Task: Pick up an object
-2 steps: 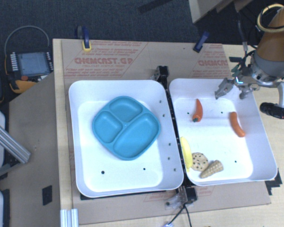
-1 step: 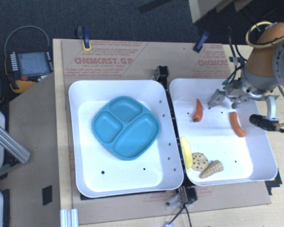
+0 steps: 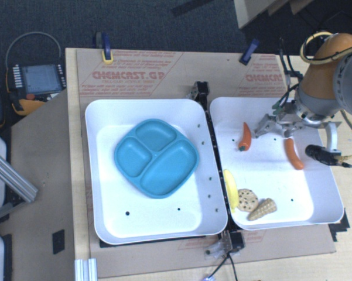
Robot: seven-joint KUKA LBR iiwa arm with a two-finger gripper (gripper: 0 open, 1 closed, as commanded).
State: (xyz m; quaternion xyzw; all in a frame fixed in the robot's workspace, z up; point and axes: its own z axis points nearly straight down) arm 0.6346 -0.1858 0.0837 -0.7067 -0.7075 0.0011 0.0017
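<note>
Camera view: gripper (image 3: 277, 126) hangs over right bin (image 3: 322, 212), fingers spread, nothing between them; pick not yet made. Carrot (image 3: 245, 136) lies just left of it, sausage (image 3: 293, 153) just below. Banana (image 3: 231, 187), cookie (image 3: 246, 198), cone (image 3: 262, 208) sit near front edge. Left bin (image 3: 105, 215) holds blue divided plate (image 3: 156, 157).

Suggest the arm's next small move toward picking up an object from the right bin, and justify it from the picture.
Probably shift the end effector slightly toward the hot dog and lower it there. It hangs over the right bin between the carrot and the hot dog, and the hot dog lies apart from other items.
</note>
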